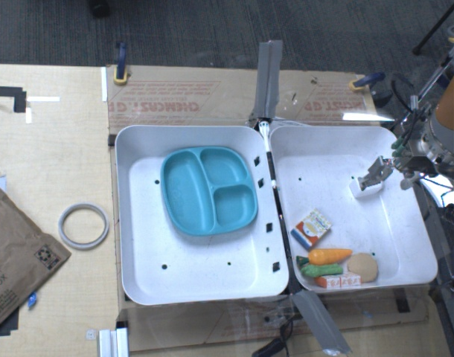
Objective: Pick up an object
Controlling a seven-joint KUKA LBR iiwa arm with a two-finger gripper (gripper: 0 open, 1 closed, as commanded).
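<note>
Nearest the camera, a small cluster of toy food is lying in the front corner of the right bin (405,222): a red-and-white packet (339,281) at the very front, a green vegetable (316,270) and an orange carrot (330,256) stacked just behind it, and a tan round piece (363,267) touching their right ends. The carrot and the green piece are both lying with their long axes running roughly left to right across the bin — nearly parallel to the front wall. Just behind and to the left of them, a small snack carton (312,229) in white, blue and orange is sitting tilted, apart from the cluster but near it.

Farther back and to the right, the gripper (373,175) is hanging over the bare floor of the same bin, close to its right wall, with nothing between its fingers; whether they are spread or pressed together cannot be told at this angle and size. Any of these things could serve as the object to pick, and all of them are lying forward and to the left of the gripper — the carton being the nearest, the cluster a little beyond. A move toward the front-left corner looks to be what the pick is calling for.

In the left bin (138,222), a teal divided plate (210,190) is resting well apart from the arm.
</note>
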